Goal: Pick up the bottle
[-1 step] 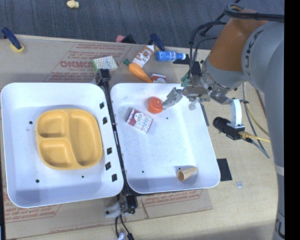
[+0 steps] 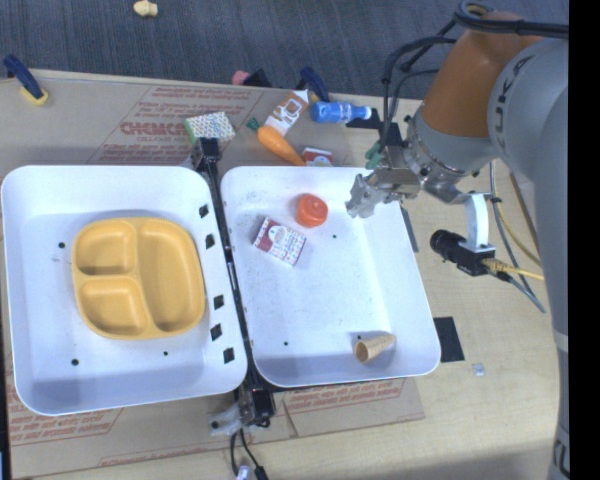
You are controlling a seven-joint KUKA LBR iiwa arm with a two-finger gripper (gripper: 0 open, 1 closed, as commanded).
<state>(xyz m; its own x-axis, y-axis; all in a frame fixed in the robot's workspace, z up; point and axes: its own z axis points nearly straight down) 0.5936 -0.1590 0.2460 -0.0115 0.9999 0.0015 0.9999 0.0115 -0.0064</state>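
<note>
The fixed overhead view looks down on a bench bearing two shallow white plastic bins side by side. The left bin [image 2: 20, 268] holds a yellow plastic plate with three compartments [image 2: 138, 276], lying near the bin's middle. The right bin [image 2: 400, 288] contains a small red-and-white printed packet [image 2: 280, 241] in its far-left part, a round orange-red cap-like piece [image 2: 312, 209] just right of and beyond that packet, and a tan cone-shaped piece [image 2: 374, 346] lying on its side near the bin's near-right corner.

The grey arm with its orange band [image 2: 480, 68] reaches in from the right, and its gripper [image 2: 364, 200] hangs over the far-right part of the right bin, close to the orange-red piece but apart from it. Nothing sits between its fingers; whether they are spread or pressed together cannot be told from this angle.

The blue plastic bottle [image 2: 338, 113] lies on its side outside the bins, on the cardboard beyond the right bin's far edge. Left of it lie a white bottle with an orange label [image 2: 286, 114] and an orange carrot-shaped toy [image 2: 278, 145].
</note>
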